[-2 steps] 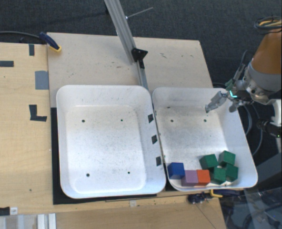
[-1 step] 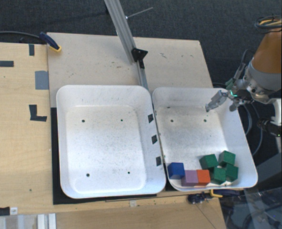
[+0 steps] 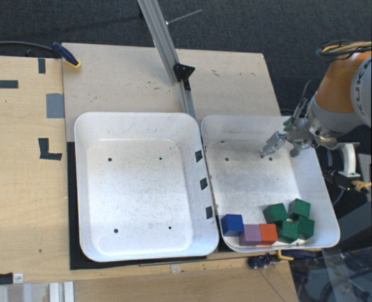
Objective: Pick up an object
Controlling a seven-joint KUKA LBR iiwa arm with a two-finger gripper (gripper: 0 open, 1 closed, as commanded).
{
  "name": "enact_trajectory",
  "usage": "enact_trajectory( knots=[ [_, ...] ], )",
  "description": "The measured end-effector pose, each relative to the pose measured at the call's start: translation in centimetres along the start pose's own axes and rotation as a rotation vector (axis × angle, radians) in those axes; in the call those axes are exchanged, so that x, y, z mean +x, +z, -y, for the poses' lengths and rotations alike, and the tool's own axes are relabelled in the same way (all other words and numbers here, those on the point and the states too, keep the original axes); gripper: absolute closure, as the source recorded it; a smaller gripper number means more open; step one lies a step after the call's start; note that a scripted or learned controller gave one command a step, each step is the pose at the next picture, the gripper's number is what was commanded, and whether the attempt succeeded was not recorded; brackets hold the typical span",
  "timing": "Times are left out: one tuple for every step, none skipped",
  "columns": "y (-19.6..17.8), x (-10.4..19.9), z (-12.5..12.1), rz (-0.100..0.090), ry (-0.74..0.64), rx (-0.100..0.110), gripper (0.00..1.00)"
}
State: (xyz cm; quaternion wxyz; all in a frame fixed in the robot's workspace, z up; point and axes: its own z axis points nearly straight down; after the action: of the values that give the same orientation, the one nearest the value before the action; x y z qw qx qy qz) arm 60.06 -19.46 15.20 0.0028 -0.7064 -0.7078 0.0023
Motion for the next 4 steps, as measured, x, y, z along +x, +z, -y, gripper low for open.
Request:
enact_trajectory(
  knots=[
    [5.5,0.1,0.1,0.0,0.0,0.0,0.0],
    [4.1,0.2,-0.1,0.001,-0.001,-0.005,1.0],
    [-0.2,0.0,-0.1,0.002,0.001,-0.01,1.0],
    [-5.2,0.6,0.6,0.002,0.0,-0.011,1.0]
  ],
)
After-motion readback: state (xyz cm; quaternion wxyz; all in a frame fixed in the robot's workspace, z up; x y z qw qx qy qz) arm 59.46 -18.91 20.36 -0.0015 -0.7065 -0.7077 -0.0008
